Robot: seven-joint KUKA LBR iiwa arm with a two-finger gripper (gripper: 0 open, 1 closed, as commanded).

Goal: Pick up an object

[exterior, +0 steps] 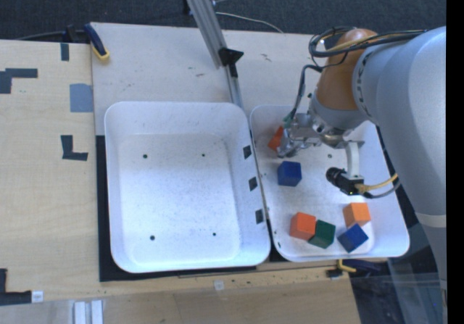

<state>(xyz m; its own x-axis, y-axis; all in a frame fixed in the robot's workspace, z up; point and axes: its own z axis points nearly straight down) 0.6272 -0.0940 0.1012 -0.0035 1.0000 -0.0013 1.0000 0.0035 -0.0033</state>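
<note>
My gripper [291,143] is low in the far left part of the right bin [388,239], pointing down. A red-orange block [275,138] lies right against its left side, partly hidden by it; whether the block is in its grasp cannot be made out. A blue cube [289,173] rests just in front of the gripper, apart from it. Near the bin's front edge sit an orange block [303,225], a dark green block [322,233], a second blue block [353,238] and a small orange block [356,212].
The left bin [181,185] stands beside the right one, their walls touching at the middle. A slanted metal rail [206,14] reaches down to the bins' far edge. The grey arm [406,105] covers the right bin's far right part.
</note>
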